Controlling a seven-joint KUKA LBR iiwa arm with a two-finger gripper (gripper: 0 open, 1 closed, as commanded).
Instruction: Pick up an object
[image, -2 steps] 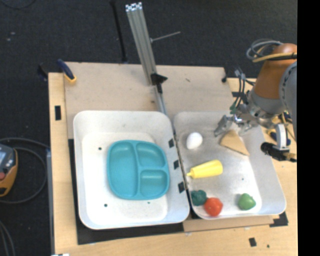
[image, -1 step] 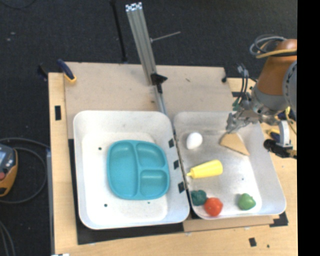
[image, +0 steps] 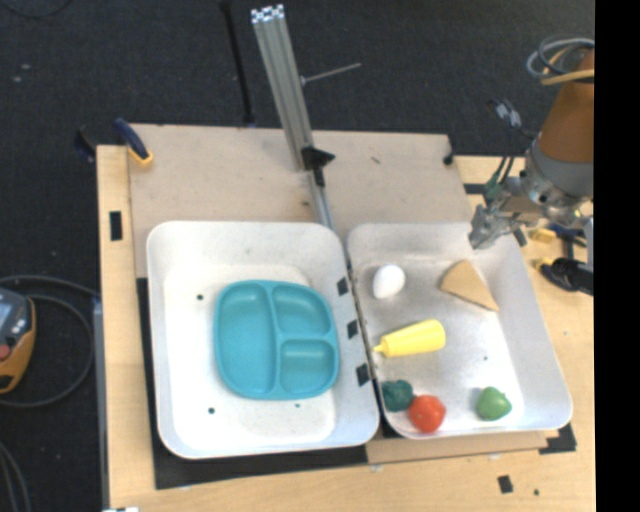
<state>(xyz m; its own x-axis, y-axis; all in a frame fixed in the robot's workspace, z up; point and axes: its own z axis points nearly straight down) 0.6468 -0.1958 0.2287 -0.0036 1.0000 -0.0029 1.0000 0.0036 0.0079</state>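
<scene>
Jaws (image: 497, 228) are hung over the right bin's (image: 545, 330) far corner, near the tan wedge (image: 470, 285); their state cannot be told.

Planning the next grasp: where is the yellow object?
The yellow object lies mid right bin, near the divider, below the white ball, above the red piece.

Two bins are sitting side by side on the bench; the left bin (image: 170, 260) is holding a divided tray (image: 275, 337) near its middle. In the right bin (image: 545, 340), a ball (image: 388, 281) is lying at the back-left w/ a wedge (image: 470, 285) to its right, and a bottle (image: 411, 339) is lying in front of the ball. Along the front edge, L to R, a small lump (image: 397, 394), a tomato (image: 427, 412) & a round fruit (image: 492, 403) are sitting, while the gripper (image: 497, 225) is hanging over the back-right corner, behind the wedge.
</scene>
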